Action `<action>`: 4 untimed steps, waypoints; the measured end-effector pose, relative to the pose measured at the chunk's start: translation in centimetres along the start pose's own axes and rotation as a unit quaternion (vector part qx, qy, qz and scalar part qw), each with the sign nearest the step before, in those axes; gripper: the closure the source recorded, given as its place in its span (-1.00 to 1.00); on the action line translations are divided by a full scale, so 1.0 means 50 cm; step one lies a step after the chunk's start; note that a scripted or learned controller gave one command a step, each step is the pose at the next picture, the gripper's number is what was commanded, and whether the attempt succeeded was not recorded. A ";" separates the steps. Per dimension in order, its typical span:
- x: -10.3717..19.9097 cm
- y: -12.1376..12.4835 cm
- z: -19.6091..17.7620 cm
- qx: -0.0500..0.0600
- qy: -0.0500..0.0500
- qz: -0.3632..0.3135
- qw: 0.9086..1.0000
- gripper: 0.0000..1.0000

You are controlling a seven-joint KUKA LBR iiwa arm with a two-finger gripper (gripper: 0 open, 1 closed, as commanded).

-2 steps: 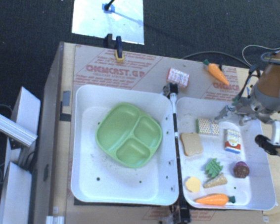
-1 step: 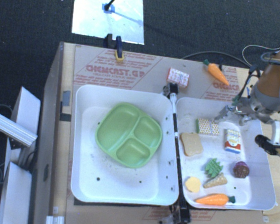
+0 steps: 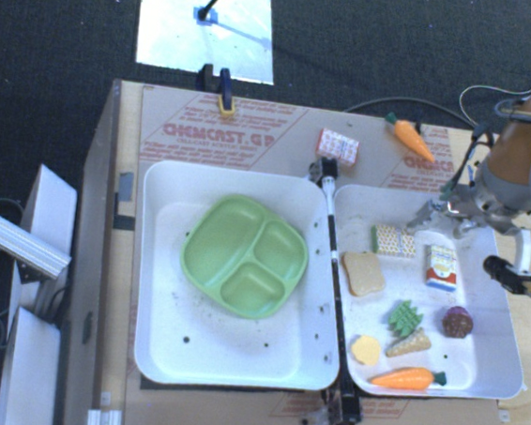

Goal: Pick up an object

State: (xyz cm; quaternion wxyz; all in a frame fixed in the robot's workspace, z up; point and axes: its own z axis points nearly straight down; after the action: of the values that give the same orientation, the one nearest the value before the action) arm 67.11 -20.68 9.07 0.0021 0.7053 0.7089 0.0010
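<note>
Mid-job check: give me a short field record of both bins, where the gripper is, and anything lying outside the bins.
left bin: green divided plate
right bin: bread slice, waffle piece, small carton, green leafy piece, dark red ball, yellow round piece, wedge, carrot
gripper: over the right bin's far edge, near the waffle piece
jaws: state unclear
outside bins: second carrot and small box on the board behind

bench, two white bins, carrot
</note>
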 end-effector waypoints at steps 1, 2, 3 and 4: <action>0.004 0.000 0.001 -0.001 -0.002 0.001 1.000 -1.00; 0.001 0.000 0.001 0.000 0.001 0.001 1.000 -1.00; 0.001 0.000 0.001 0.000 0.000 0.001 1.000 -1.00; 0.001 0.000 0.001 0.000 0.000 0.001 1.000 -1.00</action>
State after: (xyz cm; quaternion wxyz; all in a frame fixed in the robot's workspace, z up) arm 67.12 -20.64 9.04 0.0021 0.7058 0.7084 0.0015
